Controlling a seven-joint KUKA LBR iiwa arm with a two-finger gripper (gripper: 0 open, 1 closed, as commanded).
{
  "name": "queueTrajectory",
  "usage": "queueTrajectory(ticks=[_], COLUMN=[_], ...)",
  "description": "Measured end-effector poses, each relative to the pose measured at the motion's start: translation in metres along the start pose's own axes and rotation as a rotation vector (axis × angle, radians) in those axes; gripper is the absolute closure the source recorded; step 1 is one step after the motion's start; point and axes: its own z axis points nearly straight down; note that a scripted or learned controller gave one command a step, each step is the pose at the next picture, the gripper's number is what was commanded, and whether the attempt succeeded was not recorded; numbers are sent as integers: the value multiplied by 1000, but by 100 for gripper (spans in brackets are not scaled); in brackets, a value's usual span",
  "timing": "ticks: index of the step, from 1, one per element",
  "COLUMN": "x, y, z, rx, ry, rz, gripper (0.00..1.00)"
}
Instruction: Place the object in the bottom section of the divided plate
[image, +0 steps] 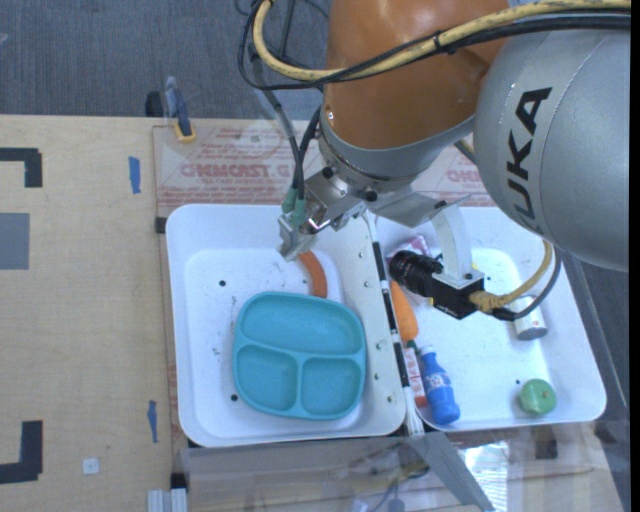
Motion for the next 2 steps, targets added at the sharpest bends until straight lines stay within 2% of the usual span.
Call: queueTrajectory(ticks=[1,2], x=[11,-23], y=[-39,-61], z=[77,151], rx=[2,1], ry=[1,1], rz=[-116,-132], gripper=[100,100])
